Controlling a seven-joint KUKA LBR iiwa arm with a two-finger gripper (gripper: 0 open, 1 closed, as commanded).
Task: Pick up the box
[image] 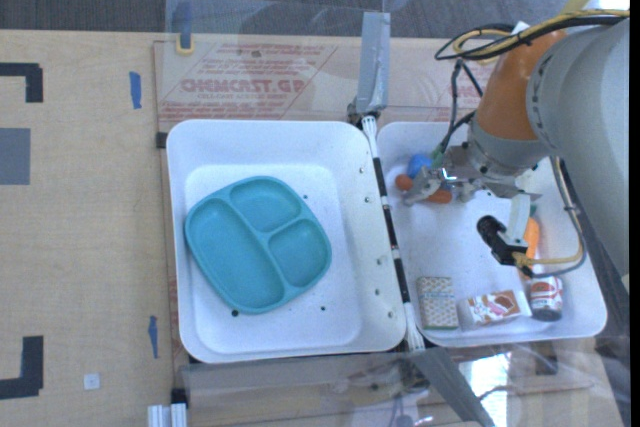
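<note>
A white and red box (492, 308) lies flat near the front edge of the right bin (450, 255). Just left of it sits a small speckled tan box (436, 301). My gripper (432, 181) hangs over the back left part of the right bin, well behind both boxes. It is right among small toys: a blue piece (418, 162), an orange-red ball (404, 182) and an orange piece (438, 197). Nothing can be made out between its tips.
A red and white can (545, 297) stands right of the boxes, and an orange stick-like item (533, 237) lies behind it. The left bin (200, 140) holds a teal divided plate (258, 241). The bins' shared rim (385, 235) runs between them.
</note>
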